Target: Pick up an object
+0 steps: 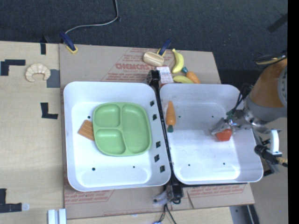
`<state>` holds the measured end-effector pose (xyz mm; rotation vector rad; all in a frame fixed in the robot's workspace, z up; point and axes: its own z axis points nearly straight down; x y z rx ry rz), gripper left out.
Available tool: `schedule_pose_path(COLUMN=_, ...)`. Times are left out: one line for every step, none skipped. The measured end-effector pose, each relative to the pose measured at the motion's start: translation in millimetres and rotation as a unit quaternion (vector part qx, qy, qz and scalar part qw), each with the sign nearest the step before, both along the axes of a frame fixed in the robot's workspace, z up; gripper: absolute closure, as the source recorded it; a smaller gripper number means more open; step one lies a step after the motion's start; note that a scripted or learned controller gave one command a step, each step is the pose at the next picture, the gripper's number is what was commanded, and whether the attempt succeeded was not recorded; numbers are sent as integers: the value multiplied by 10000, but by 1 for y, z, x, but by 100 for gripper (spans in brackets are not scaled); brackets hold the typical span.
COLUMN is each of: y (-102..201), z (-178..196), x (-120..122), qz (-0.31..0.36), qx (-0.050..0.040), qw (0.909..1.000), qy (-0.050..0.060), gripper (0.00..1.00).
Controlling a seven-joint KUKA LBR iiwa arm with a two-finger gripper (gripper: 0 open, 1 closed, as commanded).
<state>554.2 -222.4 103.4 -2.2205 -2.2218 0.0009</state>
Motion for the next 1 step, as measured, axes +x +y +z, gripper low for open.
schedule_pose_path(y=104, z=-12, x=0, qz=10, qx=11, qw=10000, qy=-8, gripper=100)
